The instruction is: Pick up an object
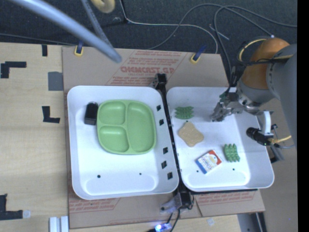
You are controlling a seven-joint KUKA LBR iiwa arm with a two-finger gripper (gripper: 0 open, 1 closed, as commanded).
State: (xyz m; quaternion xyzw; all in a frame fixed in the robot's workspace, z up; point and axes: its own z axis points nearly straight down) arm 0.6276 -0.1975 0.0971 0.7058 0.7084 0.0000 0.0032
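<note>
So the arm [270, 71] comes in from 3 o'clock, and its gripper [221, 114] sits low over the right bin [256, 180], up toward the bin's 1 o'clock corner. The fingers point down toward the bin floor, but it's too blurry there to tell if they're spread or pressed together. I can't see anything between them.

In that right bin: a green ridged piece [184, 112] at about 11 o'clock, just beside the divider between the bins. A tan bread-slice-looking thing [191, 134] sits just below it, toward 9 o'clock of the bin. At 6 o'clock there's a small red, white and blue carton [208, 161] lying tilted, and near it, toward 4 o'clock, a second small green ridged piece [231, 152]. None of these touches the gripper; the nearest are the top green piece and the bread.

The left bin [77, 144] holds a green divided plate [127, 126] with three sections, and a small black block [91, 113] touching its 9 o'clock edge. Both bins sit on cardboard [145, 64] on the desk [29, 144].
</note>
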